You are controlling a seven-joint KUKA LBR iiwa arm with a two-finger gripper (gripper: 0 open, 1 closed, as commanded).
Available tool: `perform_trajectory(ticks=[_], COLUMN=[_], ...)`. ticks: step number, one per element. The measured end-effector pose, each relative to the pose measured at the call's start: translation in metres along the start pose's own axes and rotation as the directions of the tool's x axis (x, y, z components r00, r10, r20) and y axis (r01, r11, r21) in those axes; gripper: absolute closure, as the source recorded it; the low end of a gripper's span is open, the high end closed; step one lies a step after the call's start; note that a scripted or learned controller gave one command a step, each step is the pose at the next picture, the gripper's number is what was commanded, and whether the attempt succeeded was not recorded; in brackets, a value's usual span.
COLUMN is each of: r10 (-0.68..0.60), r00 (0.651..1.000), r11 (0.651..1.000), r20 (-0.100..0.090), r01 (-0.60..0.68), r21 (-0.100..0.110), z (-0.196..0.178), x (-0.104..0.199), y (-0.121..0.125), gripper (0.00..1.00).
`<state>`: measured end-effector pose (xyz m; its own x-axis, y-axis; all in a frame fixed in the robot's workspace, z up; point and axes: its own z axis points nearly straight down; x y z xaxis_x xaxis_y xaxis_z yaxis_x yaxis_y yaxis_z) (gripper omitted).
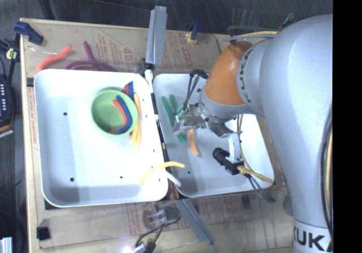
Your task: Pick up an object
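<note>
Bench: you have two bins side by side | left bin [62,150]: bowl [110,113] far of centre, curved sticks [127,111] at its right side | divider: bent stick [161,168] across the near rims | right bin [206,181]: gripper [182,124] over its left part, sticks [169,109] beneath, arm [283,76] to its right.

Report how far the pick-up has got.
Done: the arm has reached into the right bin, with the gripper low among the green sticks and orange stick. In hand: nothing visibly between its fingers. Left: grasping and lifting an object. The green bowl sits in the left bin.
</note>
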<state>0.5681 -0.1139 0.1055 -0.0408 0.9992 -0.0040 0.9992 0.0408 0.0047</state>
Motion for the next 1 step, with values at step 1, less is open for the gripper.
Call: perform_trajectory(ticks=[1], r10=[0.000], r00=[1.000], r11=[1.000], r20=[0.000], r01=[0.000], r21=[0.000], z=[0.0000], x=[-0.0001], y=[-0.0001], gripper=[0.00])
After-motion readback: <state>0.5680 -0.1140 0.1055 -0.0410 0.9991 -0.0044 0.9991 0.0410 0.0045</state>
